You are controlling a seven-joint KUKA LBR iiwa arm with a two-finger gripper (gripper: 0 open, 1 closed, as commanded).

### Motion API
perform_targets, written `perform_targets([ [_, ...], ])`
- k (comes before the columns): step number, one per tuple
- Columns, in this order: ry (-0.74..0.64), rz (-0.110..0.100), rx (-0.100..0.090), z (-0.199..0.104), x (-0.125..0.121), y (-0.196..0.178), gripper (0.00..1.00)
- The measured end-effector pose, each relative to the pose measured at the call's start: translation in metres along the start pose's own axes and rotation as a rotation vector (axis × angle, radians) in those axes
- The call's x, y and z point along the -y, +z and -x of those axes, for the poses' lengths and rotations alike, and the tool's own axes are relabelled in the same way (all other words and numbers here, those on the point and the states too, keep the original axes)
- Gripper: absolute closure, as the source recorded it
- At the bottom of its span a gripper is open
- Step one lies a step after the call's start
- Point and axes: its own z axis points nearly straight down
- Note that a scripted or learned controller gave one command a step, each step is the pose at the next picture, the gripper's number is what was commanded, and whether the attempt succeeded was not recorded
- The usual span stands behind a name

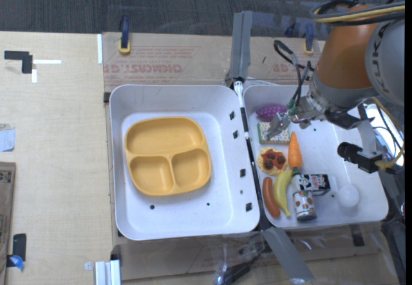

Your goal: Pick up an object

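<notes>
Gripper [283,124] hangs low in the right bin [367,213]; I can't tell its grasp. Purple grapes [270,111] just beside, carrot [294,150], banana [282,188] and can [304,205] crowd below. Yellow tray [167,155] sits in the left bin [129,213].

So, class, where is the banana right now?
The banana lies in the right bin, near its left wall, between the hot dog and the can.
</notes>
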Motion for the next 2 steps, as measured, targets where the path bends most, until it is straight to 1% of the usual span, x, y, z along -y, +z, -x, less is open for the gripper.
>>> perform_targets([
  [1, 0.071, -0.002, -0.001, 0.0431, 0.0599, 0.1008, 0.0],
  [2, 0.078, -0.004, -0.001, 0.0443, 0.0602, 0.094, 1.0],
])
